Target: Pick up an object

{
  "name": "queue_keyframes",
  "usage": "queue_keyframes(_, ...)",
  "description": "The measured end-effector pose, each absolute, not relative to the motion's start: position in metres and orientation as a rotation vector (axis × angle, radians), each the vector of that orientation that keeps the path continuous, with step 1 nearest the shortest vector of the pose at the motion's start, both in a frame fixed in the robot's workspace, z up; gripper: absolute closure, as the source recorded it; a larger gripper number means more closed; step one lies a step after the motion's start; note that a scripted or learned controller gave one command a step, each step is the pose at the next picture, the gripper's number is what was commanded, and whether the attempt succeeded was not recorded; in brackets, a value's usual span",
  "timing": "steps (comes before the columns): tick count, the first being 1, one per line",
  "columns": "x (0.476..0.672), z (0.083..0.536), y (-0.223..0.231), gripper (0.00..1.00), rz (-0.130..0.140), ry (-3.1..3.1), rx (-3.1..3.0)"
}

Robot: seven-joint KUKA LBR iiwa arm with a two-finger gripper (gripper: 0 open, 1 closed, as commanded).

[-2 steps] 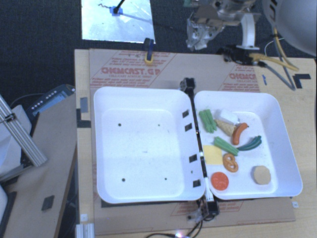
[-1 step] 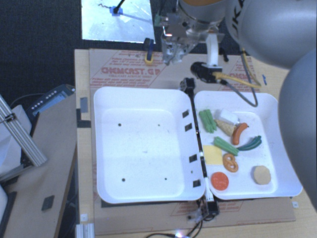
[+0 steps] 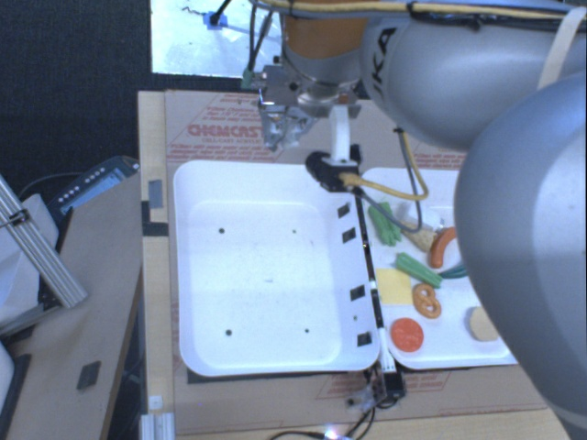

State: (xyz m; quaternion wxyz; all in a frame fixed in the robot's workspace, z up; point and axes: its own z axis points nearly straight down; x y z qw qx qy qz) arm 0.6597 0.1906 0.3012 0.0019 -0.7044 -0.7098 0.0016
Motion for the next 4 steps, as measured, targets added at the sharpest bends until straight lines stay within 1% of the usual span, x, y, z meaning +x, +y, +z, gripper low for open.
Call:
queue_keyframes(1,0.657,0.474,0.210,1.00,-0.029,-2.236,-2.219)
queue_keyframes(2,0.668,0.414,0.235,1.00,0.003,-2.228,-2.213)
queue_keyframes(3,0.669,0.426,0.214,1.00,-0.004,-2.223,-2.221)
queue_keyframes(4,0.643,0.331,0.235,1.00,0.010,-2.224,-2.213)
